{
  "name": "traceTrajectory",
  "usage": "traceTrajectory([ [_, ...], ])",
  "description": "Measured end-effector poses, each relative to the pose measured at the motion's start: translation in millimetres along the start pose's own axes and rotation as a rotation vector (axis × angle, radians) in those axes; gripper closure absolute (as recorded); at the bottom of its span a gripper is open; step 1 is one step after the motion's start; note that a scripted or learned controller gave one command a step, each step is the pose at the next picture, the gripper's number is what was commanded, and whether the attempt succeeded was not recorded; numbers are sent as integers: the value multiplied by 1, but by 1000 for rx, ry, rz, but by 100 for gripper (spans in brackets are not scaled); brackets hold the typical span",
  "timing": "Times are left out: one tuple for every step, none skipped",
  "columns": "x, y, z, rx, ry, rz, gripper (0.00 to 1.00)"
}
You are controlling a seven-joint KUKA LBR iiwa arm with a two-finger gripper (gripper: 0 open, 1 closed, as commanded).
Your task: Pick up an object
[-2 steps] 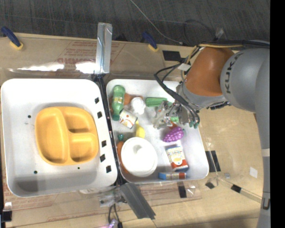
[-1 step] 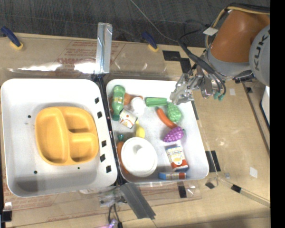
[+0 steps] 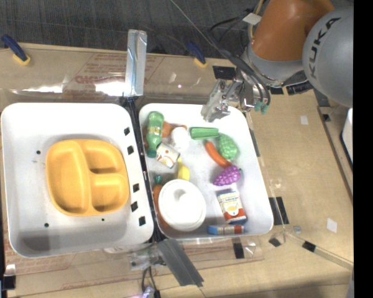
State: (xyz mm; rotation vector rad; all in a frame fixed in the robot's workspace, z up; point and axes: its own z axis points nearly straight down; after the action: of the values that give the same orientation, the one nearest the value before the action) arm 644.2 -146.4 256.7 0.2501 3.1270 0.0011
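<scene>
The robot's gripper (image 3: 215,108) hangs over the far rim of the right bin (image 3: 256,166), its fingers pointing down toward the bin's upper edge; whether they stand apart or together cannot be told from this angle, and nothing shows between them. Just below the fingertips lies a green cylinder-shaped toy (image 3: 204,132), and beside that a leafy green vegetable toy (image 3: 228,146) touching an orange carrot (image 3: 216,154). A bunch of purple grapes (image 3: 227,176) sits nearer the camera, with a small red-labelled carton (image 3: 230,204) below it and a marker-like stick (image 3: 225,230) along the near wall. On the bin's left side a green bottle (image 3: 154,131) stands against the wall, close to a small white box (image 3: 166,156) and a yellow piece (image 3: 183,172). A white round lid or bowl (image 3: 181,204) fills the near left corner. The left bin (image 3: 18,123) holds a yellow divided tray (image 3: 87,177). The arm (image 3: 311,36), grey with an orange band, reaches in from the right.
</scene>
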Motion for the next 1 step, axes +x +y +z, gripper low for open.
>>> traceTrajectory([
  [14, 50, 21, 0, 5, -98, 100],
])
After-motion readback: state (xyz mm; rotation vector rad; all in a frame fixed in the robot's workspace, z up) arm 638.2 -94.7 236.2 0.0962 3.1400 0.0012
